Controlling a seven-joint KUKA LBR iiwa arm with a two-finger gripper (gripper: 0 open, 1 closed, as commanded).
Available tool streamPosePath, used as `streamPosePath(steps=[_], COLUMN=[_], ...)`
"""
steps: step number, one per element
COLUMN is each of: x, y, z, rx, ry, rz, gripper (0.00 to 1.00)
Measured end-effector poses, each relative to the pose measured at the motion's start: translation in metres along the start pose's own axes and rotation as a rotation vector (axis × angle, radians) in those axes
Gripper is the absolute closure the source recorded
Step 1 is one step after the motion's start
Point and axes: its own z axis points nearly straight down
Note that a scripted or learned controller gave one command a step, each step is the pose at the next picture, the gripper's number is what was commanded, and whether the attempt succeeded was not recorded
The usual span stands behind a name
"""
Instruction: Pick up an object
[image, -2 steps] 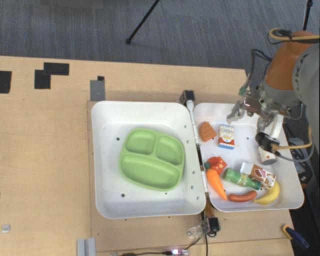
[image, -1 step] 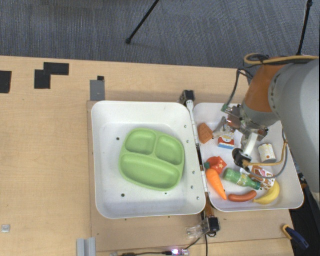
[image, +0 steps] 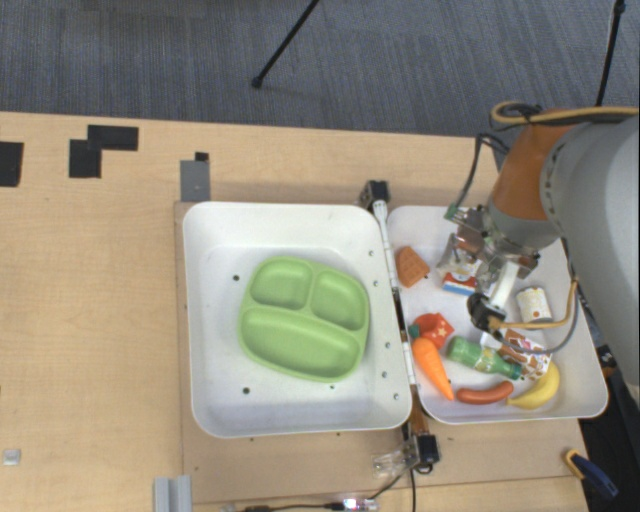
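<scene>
Grey arm angles down into the right bin; gripper state cannot be told.

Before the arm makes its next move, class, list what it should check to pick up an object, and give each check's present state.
1. The gripper is over the right bin: ok.
2. Something is already held by the gripper: cannot tell.
3. The bread piece lies apart from its neighbours: ok.
4. The carrot has free space round it: not ok, the red vegetable and green bottle crowd it.
5. The green plate sits in the left bin, out of the way: ok.
</scene>
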Motion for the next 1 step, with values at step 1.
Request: streamPosePath(steps=[1], x=[0.0607], y=[-0.0450], z=[-0.0798], rx=[0.000], ry=[0.000], rz=[-0.188], gripper=[1.00])
